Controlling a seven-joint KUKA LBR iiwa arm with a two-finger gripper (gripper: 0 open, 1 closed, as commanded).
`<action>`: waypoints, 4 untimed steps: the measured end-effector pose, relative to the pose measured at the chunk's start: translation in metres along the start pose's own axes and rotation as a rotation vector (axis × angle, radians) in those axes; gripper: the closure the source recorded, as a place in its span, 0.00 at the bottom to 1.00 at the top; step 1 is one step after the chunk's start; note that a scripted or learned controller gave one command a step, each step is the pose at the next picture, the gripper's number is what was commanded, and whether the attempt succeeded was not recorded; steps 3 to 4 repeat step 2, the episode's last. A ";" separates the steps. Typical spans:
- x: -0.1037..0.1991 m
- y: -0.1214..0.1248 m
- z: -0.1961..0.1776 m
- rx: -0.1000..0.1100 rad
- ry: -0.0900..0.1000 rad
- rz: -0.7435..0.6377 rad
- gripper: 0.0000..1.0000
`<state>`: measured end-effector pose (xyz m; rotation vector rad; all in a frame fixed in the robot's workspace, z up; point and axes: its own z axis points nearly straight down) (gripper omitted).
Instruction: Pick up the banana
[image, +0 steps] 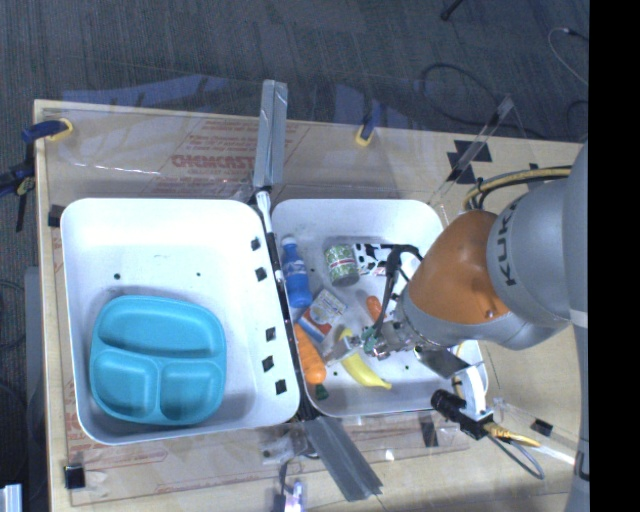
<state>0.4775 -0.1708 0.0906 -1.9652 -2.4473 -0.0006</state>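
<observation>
1. Dark carpet-like flooring surrounds the bench (120, 130), whose pale top is covered with a clear sheet and carries two shallow white bins side by side.
2. Reaching in from the right, the grey arm (545, 250) with its orange band (455, 280) leans over the right bin (350, 215), and the claw (377, 343) sits low at the bin's near-right part.
3. How wide the claw stands cannot be told; the wrist and cabling crowd the spot and nothing is clearly seen gripped.
4. Just beside the claw, slightly toward the near-left of it, lies the banana (363, 372), flat on the bin floor near the front wall; whether the two touch cannot be made out.
5. Left of the banana, along the divider side of the bin, lies an orange carrot-like item (311, 357).
6. Farther back from the claw sit a small clear packet (322, 309), a blue bottle (296, 274) lying lengthwise, a green-labelled can (341, 262) and a black-and-white patterned item (372, 258).
7. Well apart, in the left bin (150, 225), rests a blue compartment tray (157, 356) toward its near-left corner.
8. Blue clamps (45, 130) grip the bench's far edge.
</observation>
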 end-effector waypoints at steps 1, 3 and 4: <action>-0.001 0.001 -0.009 0.000 0.000 -0.007 1.00; 0.008 0.041 -0.112 0.001 -0.002 0.040 1.00; 0.008 0.041 -0.112 0.001 -0.002 0.040 1.00</action>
